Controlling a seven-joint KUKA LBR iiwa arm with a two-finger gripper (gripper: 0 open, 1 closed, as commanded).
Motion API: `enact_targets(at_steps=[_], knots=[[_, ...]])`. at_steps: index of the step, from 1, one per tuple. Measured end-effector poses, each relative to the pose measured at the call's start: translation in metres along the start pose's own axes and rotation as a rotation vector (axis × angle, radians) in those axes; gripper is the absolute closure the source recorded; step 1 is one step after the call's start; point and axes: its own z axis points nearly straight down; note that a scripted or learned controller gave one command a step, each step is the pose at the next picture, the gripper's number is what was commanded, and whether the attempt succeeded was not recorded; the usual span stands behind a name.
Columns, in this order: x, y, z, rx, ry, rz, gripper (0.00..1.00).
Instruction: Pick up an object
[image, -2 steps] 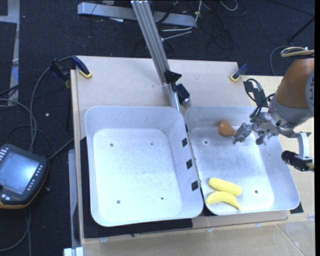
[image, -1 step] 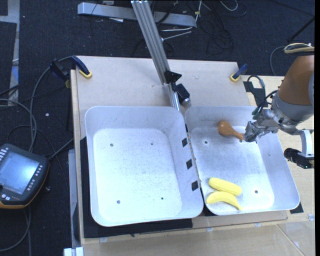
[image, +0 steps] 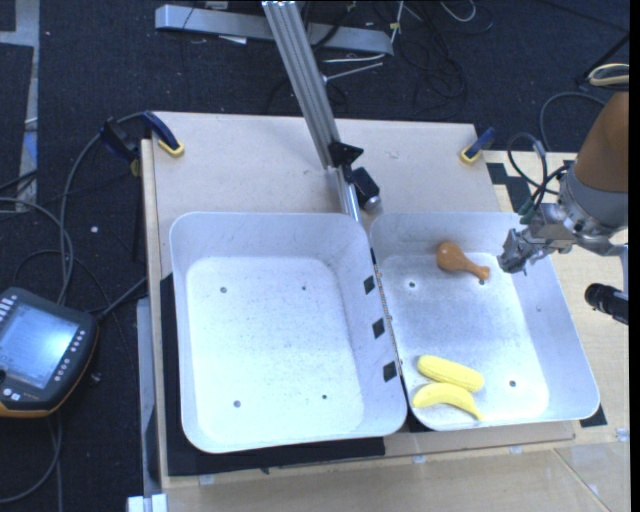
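Note:
In the right bin (image: 540, 330) an orange-brown toy drumstick (image: 460, 260) lies near the far side. Two yellow bananas (image: 449, 385) lie side by side near the bin's front edge. My gripper (image: 513, 260) hangs over the right bin's far right edge, just right of the drumstick's thin end and well above the bananas in the view. Nothing shows between its tips.
The left bin (image: 270, 330) lies beside the right one, with a row of dark clips (image: 380, 325) along their shared edge. A slanted metal rail (image: 315, 95) rises from the bench behind the bins. A teach pendant (image: 38, 350) rests off the bench at left.

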Motion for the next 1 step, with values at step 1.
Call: enact_targets(at_steps=[1], knots=[[-0.0002, 0.0009, -0.0526, -0.001, 0.0, 0.0, 1.0]])
